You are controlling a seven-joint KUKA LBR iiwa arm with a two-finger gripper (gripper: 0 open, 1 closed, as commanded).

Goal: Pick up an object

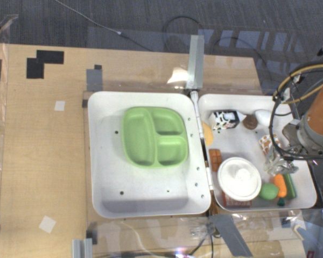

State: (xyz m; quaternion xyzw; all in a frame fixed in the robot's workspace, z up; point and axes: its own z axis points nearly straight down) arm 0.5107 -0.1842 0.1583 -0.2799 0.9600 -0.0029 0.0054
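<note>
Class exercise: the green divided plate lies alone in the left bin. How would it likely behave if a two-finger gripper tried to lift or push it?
The green divided plate looks like rigid moulded plastic, so probably stiff and light. It lies flat and wide on the left bin, so it would likely slide rather than tip. Its low, rounded rim may be slippery to pinch.

Bright, even overhead light; soft shadow inside the shallow white left bin [105, 198]; glare near its top edge; slightly soft focus.
</note>
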